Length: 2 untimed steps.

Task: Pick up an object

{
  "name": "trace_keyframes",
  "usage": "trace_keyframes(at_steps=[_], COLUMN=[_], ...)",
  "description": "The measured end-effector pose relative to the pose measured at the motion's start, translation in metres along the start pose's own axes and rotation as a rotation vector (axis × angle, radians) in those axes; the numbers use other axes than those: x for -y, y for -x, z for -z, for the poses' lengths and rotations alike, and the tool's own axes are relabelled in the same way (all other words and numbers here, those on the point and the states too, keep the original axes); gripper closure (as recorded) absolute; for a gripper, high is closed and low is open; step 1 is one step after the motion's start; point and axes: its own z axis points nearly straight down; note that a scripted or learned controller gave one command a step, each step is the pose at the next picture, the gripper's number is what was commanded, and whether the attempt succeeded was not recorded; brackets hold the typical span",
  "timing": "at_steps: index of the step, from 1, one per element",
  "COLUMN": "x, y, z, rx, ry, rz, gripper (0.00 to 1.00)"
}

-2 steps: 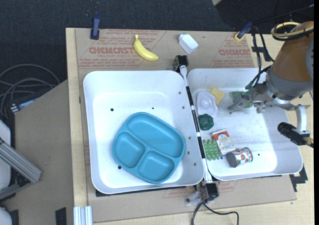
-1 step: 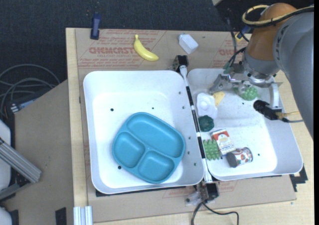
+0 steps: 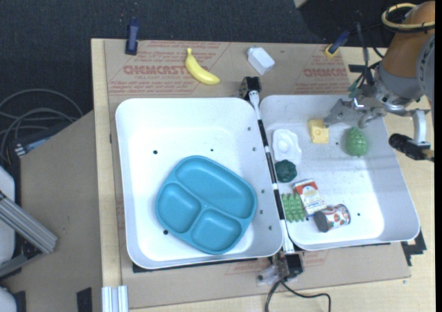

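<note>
The right bin (image 3: 394, 193) holds several small objects. A yellow cheese wedge (image 3: 318, 132) and a green bumpy ball (image 3: 356, 143) lie near its far side. My gripper (image 3: 353, 116) hangs over that far side, its fingers (image 3: 336, 112) spread open, with the ball just in front of them and the cheese to their left. Nothing sits between the fingers. Closer to the divider lie a white lump (image 3: 285, 142), a dark green piece (image 3: 285, 169), a red and white packet (image 3: 307, 195), a green studded block (image 3: 293, 208) and a small can (image 3: 333, 217).
A blue divided plate (image 3: 204, 203) lies in the left bin (image 3: 138, 131). On the bench behind the bins are a banana (image 3: 200, 69), a white block (image 3: 261, 60) and two blue clips (image 3: 132, 35) (image 3: 336, 45). The arm (image 3: 407, 55) comes in from the right.
</note>
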Motion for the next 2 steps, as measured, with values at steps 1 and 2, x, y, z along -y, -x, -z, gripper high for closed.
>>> trace_keyframes(at_steps=[1,2], x=[0.036,0.069], y=[0.0,-0.003], z=[-0.011,-0.012], rx=[0.0,0.004], ry=[0.004,0.001], rz=[0.001,-0.001], gripper=[0.0,0.0])
